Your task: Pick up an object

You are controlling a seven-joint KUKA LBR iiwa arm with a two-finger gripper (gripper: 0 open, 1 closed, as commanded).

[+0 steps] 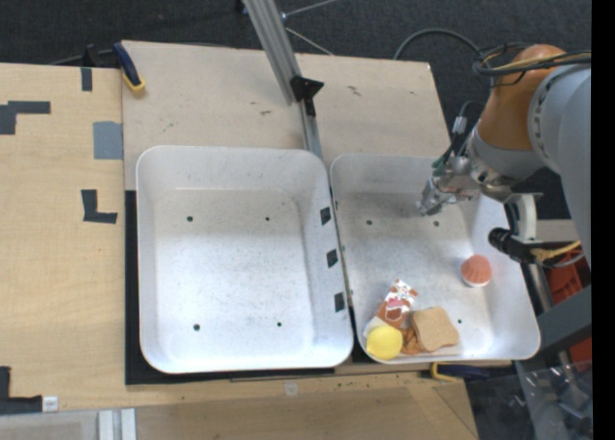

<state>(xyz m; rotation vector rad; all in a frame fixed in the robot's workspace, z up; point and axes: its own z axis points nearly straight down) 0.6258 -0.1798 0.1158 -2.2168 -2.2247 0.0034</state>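
The pale wooden worktop (58, 236) carries grey tape patches left of the left shallow white plastic bin (154, 236). A slanted grey metal pole (264, 15) rises beyond that bin, and a blue-and-yellow clamp (128, 67) lies beyond its far-left corner.

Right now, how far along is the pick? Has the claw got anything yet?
Nothing looks picked yet. The claw hangs over the upper part of the right bin, with no object seen in it. The yellow ball, tan slice, small packet and pink round piece all lie lower in that bin. Reaching one, grasping and lifting remain.
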